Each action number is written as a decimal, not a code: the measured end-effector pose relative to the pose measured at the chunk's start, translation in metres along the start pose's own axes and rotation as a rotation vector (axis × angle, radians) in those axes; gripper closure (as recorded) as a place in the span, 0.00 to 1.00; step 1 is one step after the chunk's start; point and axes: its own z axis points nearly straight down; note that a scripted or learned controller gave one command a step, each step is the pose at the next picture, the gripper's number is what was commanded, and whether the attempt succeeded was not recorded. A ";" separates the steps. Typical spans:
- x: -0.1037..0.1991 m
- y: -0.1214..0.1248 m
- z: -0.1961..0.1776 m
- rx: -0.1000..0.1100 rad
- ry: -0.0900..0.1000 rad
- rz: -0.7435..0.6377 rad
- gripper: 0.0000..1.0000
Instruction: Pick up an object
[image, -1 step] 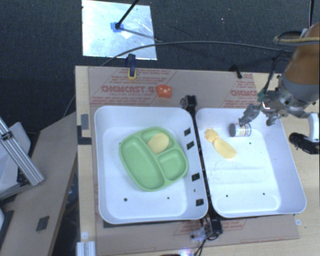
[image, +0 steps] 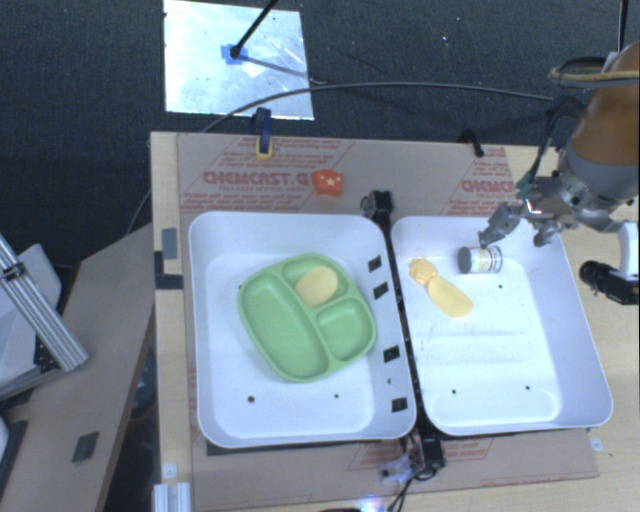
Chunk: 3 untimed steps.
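Observation:
A small grey-and-white jar (image: 481, 260) lies on its side in the right bin (image: 530, 370), near its far edge. Beside it, to the left, lies a yellow oblong piece (image: 441, 288). In the left bin (image: 225, 390) a green divided plate (image: 300, 335) carries a pale yellow lump (image: 318, 286) in its top compartment. My gripper (image: 520, 228) hangs over the right bin's far right corner, just above and right of the jar. Its fingers (image: 497, 222) are spread apart, open, with nothing between them.
A black clip strip (image: 392, 300) joins the two bins down the middle. The bins rest on a cardboard sheet (image: 300, 165) with an orange tag (image: 327, 182) and a blue-yellow clamp (image: 263, 133) at its far edge. A black cable (image: 430, 88) arcs over the far side.

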 end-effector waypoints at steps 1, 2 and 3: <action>-0.005 0.004 0.060 0.003 0.000 0.002 0.00; -0.007 0.009 0.121 0.004 0.001 0.002 0.00; -0.006 0.010 0.158 0.000 0.000 0.003 0.00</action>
